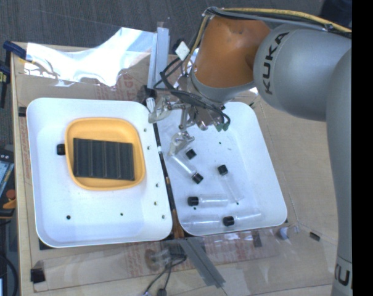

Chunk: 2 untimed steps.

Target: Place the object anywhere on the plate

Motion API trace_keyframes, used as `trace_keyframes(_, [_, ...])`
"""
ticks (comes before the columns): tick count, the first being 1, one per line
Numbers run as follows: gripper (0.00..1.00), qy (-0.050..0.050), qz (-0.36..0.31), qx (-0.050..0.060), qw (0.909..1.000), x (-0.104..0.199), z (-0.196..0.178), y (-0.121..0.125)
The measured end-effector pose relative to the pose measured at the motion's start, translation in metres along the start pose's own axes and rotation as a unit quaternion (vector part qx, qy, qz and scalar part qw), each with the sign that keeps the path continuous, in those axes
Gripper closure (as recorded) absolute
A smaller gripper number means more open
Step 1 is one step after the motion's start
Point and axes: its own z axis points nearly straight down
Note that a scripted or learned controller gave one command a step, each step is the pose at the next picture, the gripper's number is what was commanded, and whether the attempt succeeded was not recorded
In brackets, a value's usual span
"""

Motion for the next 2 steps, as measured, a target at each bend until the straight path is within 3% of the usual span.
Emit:
trace_keyframes(1, [0.00,0.000,-0.219,0.000,0.9757,-0.024,0.000,0.030])
trace_keyframes(2, [0.00,0.002,-0.368,-0.002,0.9300,0.017,0.001,0.008])
